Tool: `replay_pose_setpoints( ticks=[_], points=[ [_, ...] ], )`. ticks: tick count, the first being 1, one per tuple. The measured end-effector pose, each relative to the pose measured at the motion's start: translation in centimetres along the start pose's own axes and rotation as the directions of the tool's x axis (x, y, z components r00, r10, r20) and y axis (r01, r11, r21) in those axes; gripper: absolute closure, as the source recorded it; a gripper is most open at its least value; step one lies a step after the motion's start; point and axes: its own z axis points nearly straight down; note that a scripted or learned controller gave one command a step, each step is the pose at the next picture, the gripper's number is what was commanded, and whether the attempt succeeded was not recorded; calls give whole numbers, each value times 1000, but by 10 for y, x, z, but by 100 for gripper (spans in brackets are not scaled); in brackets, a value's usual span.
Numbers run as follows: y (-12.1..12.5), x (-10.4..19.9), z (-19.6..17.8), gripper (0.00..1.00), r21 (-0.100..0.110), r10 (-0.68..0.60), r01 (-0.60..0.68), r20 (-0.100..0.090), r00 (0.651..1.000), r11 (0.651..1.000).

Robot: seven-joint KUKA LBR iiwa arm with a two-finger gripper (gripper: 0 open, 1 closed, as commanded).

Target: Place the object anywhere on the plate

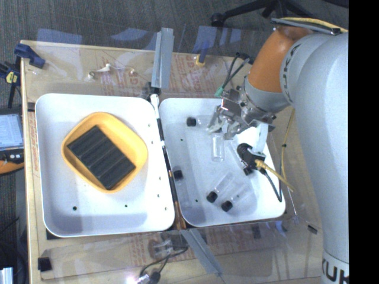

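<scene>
Camera view, left side: the left bin (53, 218) holds a yellow plate (133, 136) with a dark ridged insert (100, 156) lying across its middle. Nothing from the other bin is on the plate yet.

Right bin (177, 152): several small clear vials with black caps are scattered about. One clear vial (218, 149) lies lengthwise near the bin's centre, just below the gripper. Another vial (225, 186) lies nearer the front wall, and a loose black cap (190, 122) sits towards the back left. Judging by how close it is, the centre vial is probably the object.

Handling, as a judgement: light, rigid and smooth-walled, so it is likely to roll or squirt sideways if pinched off-centre. It is best taken across the middle of its barrel, with the jaws square to its long axis.

Right: the gripper (228, 123) hangs low over the back of the right bin, close above the vial's upper end. Whether it is apart or closed I cannot tell; glare and cabling clutter it. No vial is visibly held. The arm (320, 99) reaches in steeply, orange band (269, 61) above the wrist, which is tilted down and leftward.
</scene>
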Motion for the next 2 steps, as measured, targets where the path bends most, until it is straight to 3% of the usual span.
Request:
replay_pose_setpoints(
  ticks=[2],
  points=[
    [0, 151, 8, 100, -2, -270, 270, 2, 963, 963]
  ],
)
